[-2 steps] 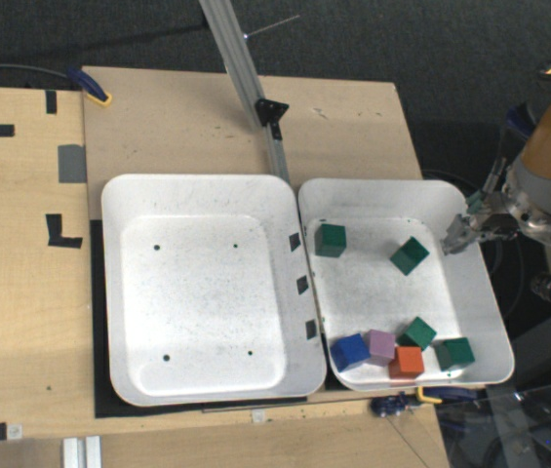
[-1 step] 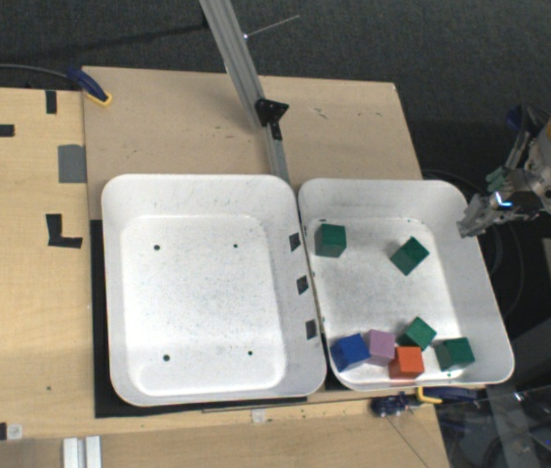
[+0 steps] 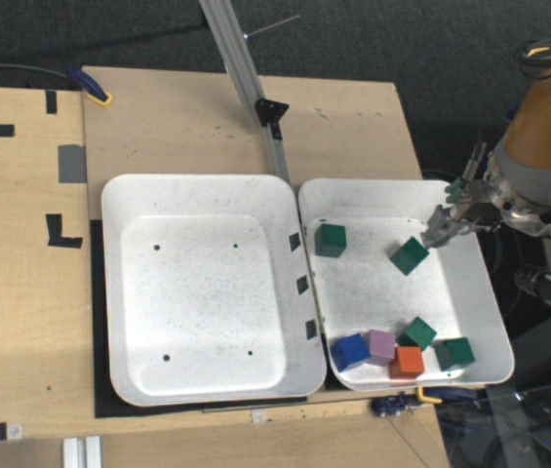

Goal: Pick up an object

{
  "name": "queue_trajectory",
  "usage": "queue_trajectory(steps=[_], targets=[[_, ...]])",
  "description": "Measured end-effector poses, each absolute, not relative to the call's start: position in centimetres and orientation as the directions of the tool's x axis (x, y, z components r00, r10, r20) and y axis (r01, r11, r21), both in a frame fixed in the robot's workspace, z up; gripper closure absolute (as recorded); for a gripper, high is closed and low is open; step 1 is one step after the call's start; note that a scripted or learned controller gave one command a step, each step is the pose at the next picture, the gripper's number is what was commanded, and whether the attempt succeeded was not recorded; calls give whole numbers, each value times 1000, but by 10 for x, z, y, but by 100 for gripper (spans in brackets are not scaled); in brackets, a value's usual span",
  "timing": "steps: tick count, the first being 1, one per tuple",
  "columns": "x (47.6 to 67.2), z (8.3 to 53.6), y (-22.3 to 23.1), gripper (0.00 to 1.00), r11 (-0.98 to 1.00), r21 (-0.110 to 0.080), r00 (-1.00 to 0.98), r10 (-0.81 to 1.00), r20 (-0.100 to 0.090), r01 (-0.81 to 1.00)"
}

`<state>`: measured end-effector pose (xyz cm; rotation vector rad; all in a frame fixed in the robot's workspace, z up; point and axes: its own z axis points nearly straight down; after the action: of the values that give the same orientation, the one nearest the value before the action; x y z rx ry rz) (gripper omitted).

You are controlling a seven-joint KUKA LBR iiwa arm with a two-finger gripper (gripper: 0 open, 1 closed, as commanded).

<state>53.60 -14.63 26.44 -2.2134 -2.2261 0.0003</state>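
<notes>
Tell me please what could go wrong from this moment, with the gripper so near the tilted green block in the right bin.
1. The dark green cube sits tilted beside the two-finger gripper; a closing grasp may push it away rather than catch it.
2. The gripper is near the shallow white right bin's far wall, so descending may strike the wall.
3. A second green cube lies close; a shoved cube could knock it.

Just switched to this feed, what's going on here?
The KUKA arm reaches in from the right, its gripper over the right bin, right beside a tilted green block. Whether it holds that block is unclear. Another green block sits apart, and five more blocks cluster at the bin's near edge.
</notes>
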Motion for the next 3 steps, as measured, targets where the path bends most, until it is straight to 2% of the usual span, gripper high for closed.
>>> queue_trajectory(steps=[1,3], targets=[[529,249,-92,100,6,-3,-6,1000,2,1000],[511,246,15,100,7,-3,-7,1000,2,1000]])
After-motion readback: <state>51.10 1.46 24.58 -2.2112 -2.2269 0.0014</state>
